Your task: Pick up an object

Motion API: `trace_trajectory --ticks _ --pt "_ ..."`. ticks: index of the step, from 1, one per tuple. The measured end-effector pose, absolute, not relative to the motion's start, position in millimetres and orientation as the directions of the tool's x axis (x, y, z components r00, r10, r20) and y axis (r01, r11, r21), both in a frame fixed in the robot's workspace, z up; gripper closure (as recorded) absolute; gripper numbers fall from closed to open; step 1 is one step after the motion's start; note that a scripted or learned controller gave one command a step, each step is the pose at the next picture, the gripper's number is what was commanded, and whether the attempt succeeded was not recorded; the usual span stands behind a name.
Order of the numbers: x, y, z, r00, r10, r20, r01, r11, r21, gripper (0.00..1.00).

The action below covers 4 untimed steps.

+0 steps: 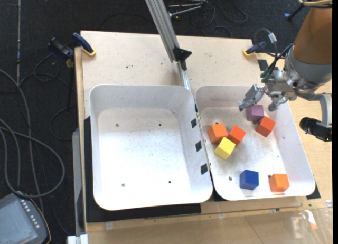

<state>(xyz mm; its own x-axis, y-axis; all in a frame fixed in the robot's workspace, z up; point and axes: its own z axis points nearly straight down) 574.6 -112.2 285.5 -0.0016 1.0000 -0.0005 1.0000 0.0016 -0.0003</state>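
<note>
Plainly poised over the far end of the right bin (296,148), the hand (262,100), fingers spread wide and nothing between them. Hanging just above and beside the purple cube (255,112), one finger toward its left, the other toward the red-orange cube (265,125) on its right; whether touching, impossible to tell from this slant. Likely aimed at the purple cube, being the nearest to the open fingers and standing a little apart from the middle cluster. Closely packed in that cluster: an orange cube (217,132), a second orange cube (237,134) and a yellow cube (225,147), touching or nearly so, hence awkward for a two-finger grip. Near the front wall, a blue cube (249,179) and another orange cube (279,183), well apart from the hand. Beside it on the counter (132,58), the left bin (97,132), probably kept as the drop-off side. Possible risk: the right finger catching the red-orange cube on closing.
</note>
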Motion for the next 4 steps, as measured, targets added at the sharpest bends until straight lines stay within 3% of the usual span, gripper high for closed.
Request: trace_trajectory --ticks 1,3,4 --pt "574.6 -112 286 0.000 1.000 0.000 1.000 0.000 0.000 0.00" --pt "563.0 -122 175 0.001 1.000 0.001 1.000 -0.001 -0.007 0.00" --pt "568.5 -123 116 0.001 1.000 0.004 1.000 -0.001 0.003 0.00"
